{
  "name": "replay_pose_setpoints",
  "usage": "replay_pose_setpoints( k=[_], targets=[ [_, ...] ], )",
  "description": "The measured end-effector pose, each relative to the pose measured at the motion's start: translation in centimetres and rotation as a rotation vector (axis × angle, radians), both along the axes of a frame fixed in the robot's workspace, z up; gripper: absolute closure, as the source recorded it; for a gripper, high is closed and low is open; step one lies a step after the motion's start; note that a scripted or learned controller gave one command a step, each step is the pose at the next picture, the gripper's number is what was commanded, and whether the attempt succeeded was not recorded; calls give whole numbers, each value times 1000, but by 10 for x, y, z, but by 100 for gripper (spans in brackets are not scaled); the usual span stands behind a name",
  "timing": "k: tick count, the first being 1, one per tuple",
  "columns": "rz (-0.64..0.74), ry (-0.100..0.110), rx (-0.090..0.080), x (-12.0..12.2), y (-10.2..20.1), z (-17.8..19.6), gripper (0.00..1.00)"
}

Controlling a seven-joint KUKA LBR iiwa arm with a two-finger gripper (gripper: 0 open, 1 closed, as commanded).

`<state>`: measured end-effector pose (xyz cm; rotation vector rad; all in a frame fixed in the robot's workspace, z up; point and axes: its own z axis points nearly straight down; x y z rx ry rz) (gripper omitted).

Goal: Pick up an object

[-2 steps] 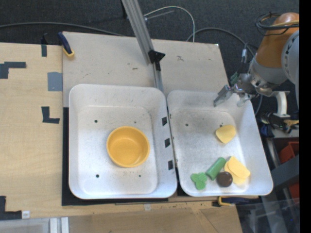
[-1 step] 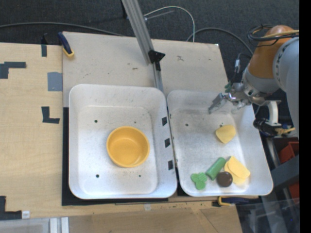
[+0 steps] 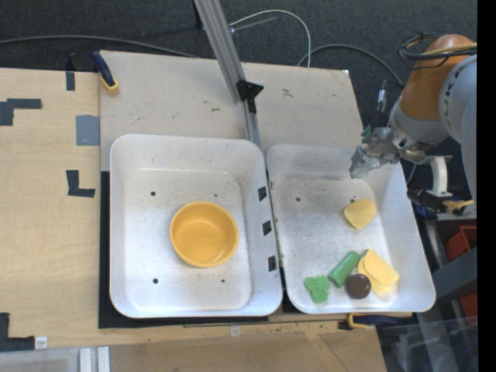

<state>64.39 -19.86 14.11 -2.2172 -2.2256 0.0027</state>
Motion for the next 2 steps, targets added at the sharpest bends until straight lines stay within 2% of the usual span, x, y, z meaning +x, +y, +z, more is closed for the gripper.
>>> replay_pose_setpoints(
  k=[1,2],
  targets=[
    [-2,-7,-1,3,3,64,100],
    [-2,-4,0,4,3,98,100]
  ],
)
